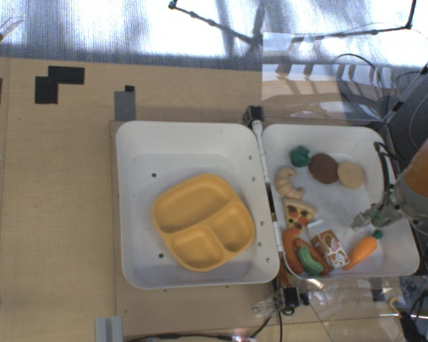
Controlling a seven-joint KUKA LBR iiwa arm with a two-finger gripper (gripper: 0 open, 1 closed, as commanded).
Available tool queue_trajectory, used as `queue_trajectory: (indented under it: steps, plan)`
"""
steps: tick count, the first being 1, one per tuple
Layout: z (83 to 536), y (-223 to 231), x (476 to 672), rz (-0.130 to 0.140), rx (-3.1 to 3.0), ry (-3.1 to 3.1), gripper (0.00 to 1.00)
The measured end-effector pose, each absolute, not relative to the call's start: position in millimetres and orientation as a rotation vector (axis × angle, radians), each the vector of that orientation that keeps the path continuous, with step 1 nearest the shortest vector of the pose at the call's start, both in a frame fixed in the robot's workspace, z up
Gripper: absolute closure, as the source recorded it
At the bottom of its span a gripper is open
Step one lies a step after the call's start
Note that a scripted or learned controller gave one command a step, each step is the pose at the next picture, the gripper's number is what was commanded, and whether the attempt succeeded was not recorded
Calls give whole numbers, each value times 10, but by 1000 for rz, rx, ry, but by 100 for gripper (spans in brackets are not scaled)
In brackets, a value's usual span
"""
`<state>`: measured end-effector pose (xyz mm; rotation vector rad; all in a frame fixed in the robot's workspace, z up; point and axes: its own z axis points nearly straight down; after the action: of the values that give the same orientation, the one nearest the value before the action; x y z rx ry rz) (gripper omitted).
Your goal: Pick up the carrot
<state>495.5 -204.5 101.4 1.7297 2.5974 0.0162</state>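
Camera view: pincer (376, 217) hovers seemingly just above carrot (362, 252).

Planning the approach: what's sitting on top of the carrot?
Nothing lies on the carrot; its orange body shows whole. The gripper hovers just above its green-tipped end. The bin floor beneath it is hidden.

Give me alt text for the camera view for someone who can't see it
The grey robot arm's gripper hovers just above an orange toy carrot in the right white bin, among other toy foods. The left white bin holds a yellow divided plastic plate.
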Motion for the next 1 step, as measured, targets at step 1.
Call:
queue_trajectory:
  steps: [1]
  plan:
    - [1011, -2046, 4952, 16, 1731, 2597, 0]
